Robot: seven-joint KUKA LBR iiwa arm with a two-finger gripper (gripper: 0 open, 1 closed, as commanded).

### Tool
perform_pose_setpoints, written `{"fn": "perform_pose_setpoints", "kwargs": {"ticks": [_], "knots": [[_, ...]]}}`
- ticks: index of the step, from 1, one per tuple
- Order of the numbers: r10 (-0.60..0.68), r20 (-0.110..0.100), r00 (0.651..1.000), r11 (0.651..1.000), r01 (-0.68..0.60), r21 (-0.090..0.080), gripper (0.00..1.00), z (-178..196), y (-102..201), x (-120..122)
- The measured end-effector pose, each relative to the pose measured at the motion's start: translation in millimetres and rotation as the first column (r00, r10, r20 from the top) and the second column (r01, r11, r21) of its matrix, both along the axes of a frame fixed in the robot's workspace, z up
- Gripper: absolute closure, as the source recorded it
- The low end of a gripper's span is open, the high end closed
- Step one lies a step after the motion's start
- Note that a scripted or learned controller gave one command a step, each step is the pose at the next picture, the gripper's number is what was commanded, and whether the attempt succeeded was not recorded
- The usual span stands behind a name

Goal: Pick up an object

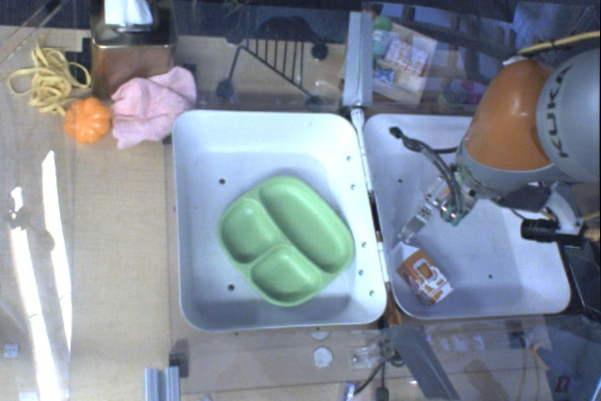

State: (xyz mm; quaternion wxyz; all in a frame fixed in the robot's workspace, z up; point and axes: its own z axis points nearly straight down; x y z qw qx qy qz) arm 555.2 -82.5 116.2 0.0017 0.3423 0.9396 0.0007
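Table (94, 296) carries two white bins side by side. Left bin (202, 202) holds a green divided tray (286, 239), lying flat near the bin's middle, long axis running diagonally from near-left to far-right. Right bin (526, 286) holds a small packet (424, 278), brown and orange with white print, lying flat in the near-left corner, just beside the wall shared with the left bin.

Arm (526, 122) enters from the right and hangs over the right bin, orange band uppermost. Gripper (434, 211) points down and to the left, above the bin's left half. Fingers appear as slim pale prongs close together with a narrow gap; nothing sits between them. Exact opening hard to read at this angle, but they look slightly parted and hold nothing.

Key relation: packet lies toward the near edge of the bin from the fingers, near but apart, not under them. Its long axis runs diagonally, roughly near-right to far-left. Judgement: packet is the nearest candidate; a short shift toward the near edge plus a descent would bring the fingers over it. Wall proximity on the packet's left could obstruct one finger.
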Motion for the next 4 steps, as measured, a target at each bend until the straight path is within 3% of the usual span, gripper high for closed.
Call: {"fn": "perform_pose_setpoints", "kwargs": {"ticks": [2,3,4], "knots": [[0.11,0.013,0.994,0.994,-0.11,-0.003,0.0,-28,-1,-64],[0.112,0.018,0.993,0.994,-0.112,-0.004,1.0,-16,0,-61],[0.276,0.008,0.961,0.961,-0.276,-0.007,1.0,104,-58,-30]]}}
